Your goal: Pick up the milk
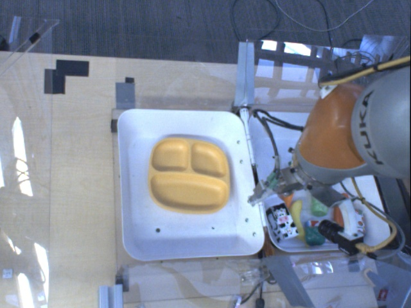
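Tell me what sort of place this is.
Likely a robotics lab bench: a grey KUKA arm with an orange band, two shallow white bins, loose black cables, and a yellow sectioned plastic tray.

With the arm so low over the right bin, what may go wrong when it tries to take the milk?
1. The right bin is crowded: a black-and-white patterned item, a green item and a yellow one lie close together, so the tool may catch a neighbour instead.
2. The arm covers much of this bin, so part of its contents is hidden from the camera.
3. Cables run near the bin's edge and might snag.
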Tool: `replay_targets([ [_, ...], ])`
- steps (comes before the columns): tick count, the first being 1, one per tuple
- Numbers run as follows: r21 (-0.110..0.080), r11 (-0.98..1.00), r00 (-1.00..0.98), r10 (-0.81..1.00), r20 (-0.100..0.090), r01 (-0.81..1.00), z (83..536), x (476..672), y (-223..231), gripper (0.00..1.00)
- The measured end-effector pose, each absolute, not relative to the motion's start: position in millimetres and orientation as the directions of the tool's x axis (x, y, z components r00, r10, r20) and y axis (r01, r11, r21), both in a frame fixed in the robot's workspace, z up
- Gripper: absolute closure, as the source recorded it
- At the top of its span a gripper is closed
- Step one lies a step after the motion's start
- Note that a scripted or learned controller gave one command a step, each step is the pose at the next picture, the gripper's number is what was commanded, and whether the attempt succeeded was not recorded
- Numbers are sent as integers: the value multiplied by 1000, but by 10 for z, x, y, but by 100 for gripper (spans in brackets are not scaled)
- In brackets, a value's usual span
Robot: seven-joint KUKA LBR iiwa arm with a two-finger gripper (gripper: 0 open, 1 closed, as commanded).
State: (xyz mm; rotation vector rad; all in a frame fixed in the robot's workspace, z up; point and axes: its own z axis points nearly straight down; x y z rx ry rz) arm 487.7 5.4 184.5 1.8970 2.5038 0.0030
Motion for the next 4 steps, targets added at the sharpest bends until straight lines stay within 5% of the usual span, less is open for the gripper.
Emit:
replay_targets([
  [1,5,168,-168,986,0,986,2251,4880,448,0],
  [2,4,74,-74,997,0,997,2454,5078,621,0],
  [3,3,252,-252,968,-1,968,1842,4875,-207,0],
  [4,4,219,-219,976,-1,976,1846,4878,53,0],
])
